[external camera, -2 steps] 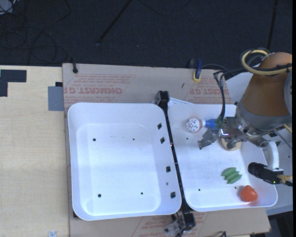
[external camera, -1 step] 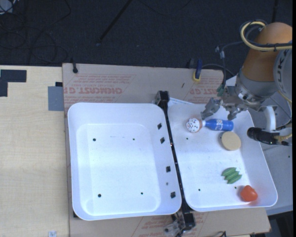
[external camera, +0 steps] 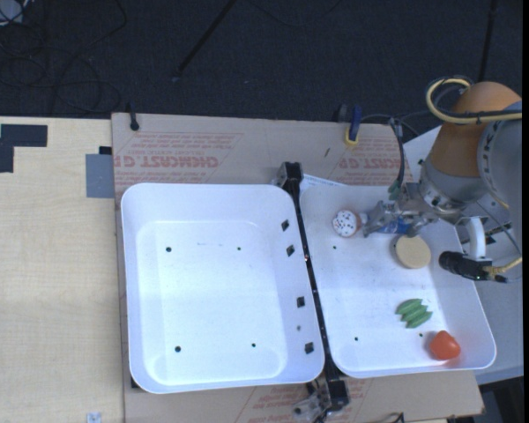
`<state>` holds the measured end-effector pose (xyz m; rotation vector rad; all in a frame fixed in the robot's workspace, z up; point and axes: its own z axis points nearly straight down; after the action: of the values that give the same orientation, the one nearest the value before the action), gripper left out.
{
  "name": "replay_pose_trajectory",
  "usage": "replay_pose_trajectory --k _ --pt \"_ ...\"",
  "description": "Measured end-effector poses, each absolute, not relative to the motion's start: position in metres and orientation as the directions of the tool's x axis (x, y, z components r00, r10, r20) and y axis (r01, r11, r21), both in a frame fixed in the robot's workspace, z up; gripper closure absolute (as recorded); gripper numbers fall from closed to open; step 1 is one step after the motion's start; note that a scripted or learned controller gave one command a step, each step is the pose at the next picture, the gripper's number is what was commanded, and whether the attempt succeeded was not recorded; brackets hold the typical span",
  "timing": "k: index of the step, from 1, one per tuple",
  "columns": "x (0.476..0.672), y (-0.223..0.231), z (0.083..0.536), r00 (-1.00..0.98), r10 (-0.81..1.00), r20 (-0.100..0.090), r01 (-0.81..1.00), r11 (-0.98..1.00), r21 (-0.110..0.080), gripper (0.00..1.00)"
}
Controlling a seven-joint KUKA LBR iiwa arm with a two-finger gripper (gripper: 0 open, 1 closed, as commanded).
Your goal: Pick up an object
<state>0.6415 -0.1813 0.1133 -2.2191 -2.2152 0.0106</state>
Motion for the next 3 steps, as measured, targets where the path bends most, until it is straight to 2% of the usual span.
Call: replay_pose_trajectory --k 1,2,3 --pt "0.643 -0.215 0.194 0.001 1.0 -0.003 1.0 -0.001 0.005 0.0" --pt "0.643 -0.214 0.2 -0.001 1.0 -0.001 1.0 0.001 -0.001 1.0" --pt "0.578 -0.145 0.179 -0.003 1.0 0.004 1.0 0.003 -0.008 1.0"
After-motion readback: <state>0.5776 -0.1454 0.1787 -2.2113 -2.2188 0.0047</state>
